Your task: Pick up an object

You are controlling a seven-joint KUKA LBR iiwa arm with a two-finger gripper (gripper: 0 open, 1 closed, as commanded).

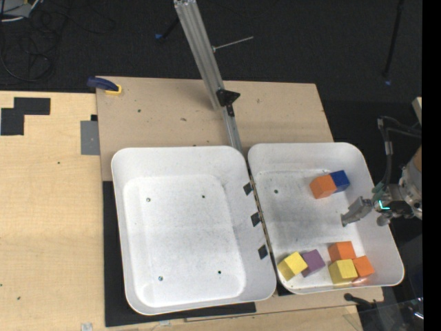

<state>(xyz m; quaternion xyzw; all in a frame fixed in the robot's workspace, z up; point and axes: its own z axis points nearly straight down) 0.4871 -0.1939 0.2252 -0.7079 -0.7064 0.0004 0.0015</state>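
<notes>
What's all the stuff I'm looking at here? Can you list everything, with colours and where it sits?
Bins: 2, white, side by side on the bench; left bin, right bin.
Orange blocks: 3; one at the right bin's far side, touching the blue one; two at its near right corner.
Blue block: 1, right bin's far side.
Yellow blocks: 2; one at the right bin's near edge, one by the orange pair.
Purple block: 1, beside the first yellow.
Metal rail: 1, grey, slanting behind the bins.
Clamp: 1, blue and yellow, bench's far left.
Gripper: 1, grey, over the right bin's right side.
</notes>
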